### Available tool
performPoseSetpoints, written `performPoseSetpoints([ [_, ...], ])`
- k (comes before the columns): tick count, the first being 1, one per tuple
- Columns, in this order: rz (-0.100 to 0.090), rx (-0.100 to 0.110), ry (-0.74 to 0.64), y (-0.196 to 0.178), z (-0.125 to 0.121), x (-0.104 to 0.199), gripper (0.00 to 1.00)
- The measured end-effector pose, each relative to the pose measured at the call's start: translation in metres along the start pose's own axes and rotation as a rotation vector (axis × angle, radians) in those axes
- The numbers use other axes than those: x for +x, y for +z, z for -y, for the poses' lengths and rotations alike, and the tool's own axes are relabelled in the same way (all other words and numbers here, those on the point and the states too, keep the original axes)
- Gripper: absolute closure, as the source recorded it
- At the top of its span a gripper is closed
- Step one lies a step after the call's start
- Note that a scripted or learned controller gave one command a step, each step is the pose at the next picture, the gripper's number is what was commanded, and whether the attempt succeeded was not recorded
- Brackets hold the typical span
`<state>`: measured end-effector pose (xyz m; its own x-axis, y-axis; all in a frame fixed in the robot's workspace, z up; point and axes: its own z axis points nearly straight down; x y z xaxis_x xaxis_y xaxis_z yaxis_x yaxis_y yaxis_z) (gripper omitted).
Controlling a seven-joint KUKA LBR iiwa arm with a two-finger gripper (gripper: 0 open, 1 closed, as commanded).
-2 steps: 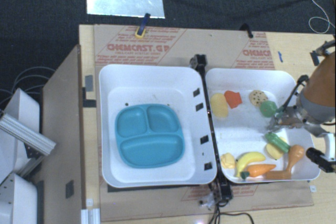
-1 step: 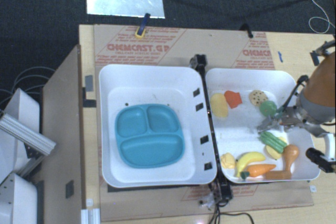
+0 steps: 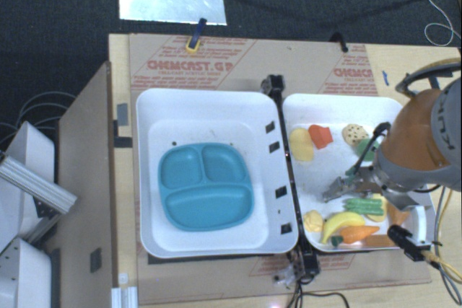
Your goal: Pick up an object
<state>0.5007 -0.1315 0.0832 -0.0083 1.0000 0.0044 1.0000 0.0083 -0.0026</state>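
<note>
Lying beside claw (image 3: 339, 189): green vegetable (image 3: 364, 204)

The counter (image 3: 310, 58) is covered by a brown sheet printed with red lettering. Two shallow white bins are set on it side by side, touching along a black divider. The left bin (image 3: 155, 119) is placed at 9 o'clock of the right bin (image 3: 317, 104). A yellow-and-blue clip (image 3: 195, 40) is seen at the counter's 12 o'clock edge. A tangle of cables (image 3: 296, 274) is found at 6 o'clock, just below the seam between the bins.
</note>
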Motion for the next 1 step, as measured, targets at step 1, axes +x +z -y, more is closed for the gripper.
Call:
performPoseSetpoints([
  [1,0.004,-0.009,-0.001,-0.0115,-0.0498,0.0339,0.0],
])
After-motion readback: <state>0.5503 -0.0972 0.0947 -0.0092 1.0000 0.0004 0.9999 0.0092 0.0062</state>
